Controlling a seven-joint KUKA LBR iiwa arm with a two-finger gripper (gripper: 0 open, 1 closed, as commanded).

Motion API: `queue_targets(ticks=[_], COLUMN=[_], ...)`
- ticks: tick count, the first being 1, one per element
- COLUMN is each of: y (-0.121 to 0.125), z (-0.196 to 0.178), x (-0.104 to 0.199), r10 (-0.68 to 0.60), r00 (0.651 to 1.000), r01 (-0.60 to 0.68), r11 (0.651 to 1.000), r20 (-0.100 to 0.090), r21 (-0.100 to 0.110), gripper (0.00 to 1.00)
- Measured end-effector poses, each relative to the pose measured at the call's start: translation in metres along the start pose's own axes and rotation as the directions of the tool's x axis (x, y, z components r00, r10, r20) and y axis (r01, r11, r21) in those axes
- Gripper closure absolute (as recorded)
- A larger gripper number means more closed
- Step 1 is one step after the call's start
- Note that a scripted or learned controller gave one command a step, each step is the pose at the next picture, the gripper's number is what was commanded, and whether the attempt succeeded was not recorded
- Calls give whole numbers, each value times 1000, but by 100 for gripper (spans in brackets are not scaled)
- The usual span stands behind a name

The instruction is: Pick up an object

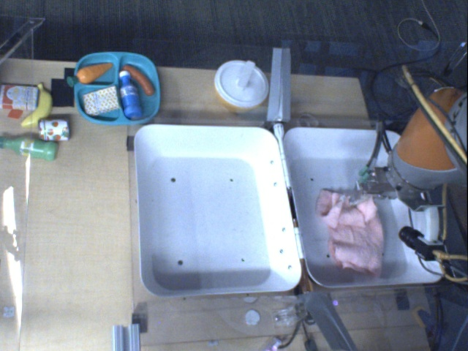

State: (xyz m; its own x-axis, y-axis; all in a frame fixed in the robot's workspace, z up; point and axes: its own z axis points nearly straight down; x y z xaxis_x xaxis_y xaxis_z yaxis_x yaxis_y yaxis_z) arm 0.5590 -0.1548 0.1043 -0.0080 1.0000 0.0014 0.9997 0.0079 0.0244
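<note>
A crumpled pink cloth lies in the right bin, toward its front. My gripper comes in from the right and sits low over the cloth's upper edge, touching or just above it. The orange band of the arm is behind it at the bin's right side. The left bin holds nothing that I can see.
A blue divided tray with toy food stands at the back left, and a white lidded cup behind the bins. A banana, a small can and a green bottle lie on the left bench. Cables hang at the right.
</note>
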Motion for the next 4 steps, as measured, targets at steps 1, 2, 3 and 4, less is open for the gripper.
queue_targets(ticks=[1, 2, 3, 4], y=[34, 35, 49, 29], z=[-86, -27, -70, -12], x=[28, -2, 54, 15], r10=[-210, -334, -100, -2], r00=[978, 942, 995, 1000], r01=[210, 334, 100, 2], r11=[977, 942, 995, 1000], r20=[-2, -5, 0, 2], r21=[19, 20, 20, 22], gripper=[100, 100, 100, 100])
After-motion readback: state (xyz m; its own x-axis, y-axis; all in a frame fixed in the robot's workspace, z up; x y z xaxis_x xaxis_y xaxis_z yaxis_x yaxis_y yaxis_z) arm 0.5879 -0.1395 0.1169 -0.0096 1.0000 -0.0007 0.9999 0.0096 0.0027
